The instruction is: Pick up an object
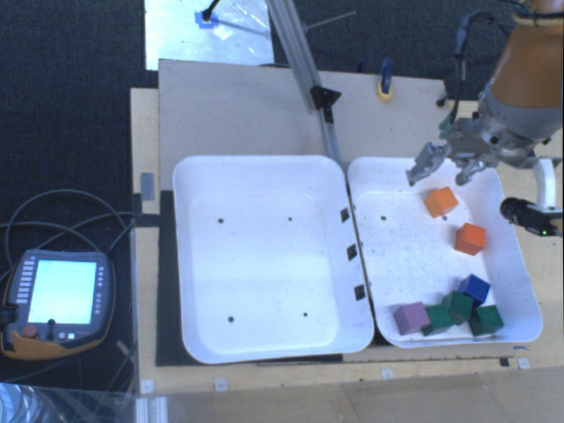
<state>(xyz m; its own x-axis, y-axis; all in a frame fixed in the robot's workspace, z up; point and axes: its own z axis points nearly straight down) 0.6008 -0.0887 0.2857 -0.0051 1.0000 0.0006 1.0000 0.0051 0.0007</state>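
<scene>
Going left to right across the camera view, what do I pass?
Pendant → left bin → purple block → orange cube → red-orange cube

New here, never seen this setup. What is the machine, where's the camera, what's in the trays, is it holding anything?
One picture, taken by a fixed camera above the bench, looking down at a slant. The machine is a single robot arm, grey with an orange band, reaching in from the right. At its tip is a two-finger claw, open here, with nothing between its fingers. It hangs over the back edge of the right tray.

Two shallow white trays sit side by side. In the right one: two orange blocks near the claw, and at the front a cluster of a blue block, green blocks and a purple block. The left tray is next to it. The handheld control pad lies off to the left.
</scene>
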